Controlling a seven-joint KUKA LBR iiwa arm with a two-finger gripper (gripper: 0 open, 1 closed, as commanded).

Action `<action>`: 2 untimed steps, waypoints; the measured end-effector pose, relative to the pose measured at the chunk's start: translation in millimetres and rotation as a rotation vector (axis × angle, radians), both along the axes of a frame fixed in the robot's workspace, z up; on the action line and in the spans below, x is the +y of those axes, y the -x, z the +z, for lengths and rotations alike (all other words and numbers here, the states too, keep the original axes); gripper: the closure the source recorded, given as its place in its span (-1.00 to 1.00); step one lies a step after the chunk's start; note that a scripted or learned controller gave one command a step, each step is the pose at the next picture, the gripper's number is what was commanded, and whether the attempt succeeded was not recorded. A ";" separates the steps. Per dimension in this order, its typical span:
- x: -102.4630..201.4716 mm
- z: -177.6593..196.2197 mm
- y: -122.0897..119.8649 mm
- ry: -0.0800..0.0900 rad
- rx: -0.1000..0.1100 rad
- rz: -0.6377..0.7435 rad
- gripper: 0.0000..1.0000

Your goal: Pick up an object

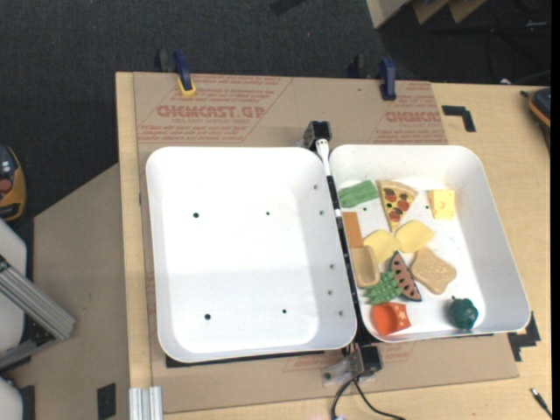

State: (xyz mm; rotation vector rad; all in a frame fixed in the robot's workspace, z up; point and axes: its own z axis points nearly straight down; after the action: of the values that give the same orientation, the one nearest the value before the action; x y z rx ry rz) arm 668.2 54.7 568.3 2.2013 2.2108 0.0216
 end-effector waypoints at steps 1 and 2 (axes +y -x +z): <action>0.5 10.4 -0.3 0.001 -0.004 0.000 1.00; 1.1 21.6 -0.6 0.001 -0.010 0.001 1.00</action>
State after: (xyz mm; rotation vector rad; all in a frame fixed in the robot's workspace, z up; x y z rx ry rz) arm 668.7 55.8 589.9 2.1945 2.2062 0.0307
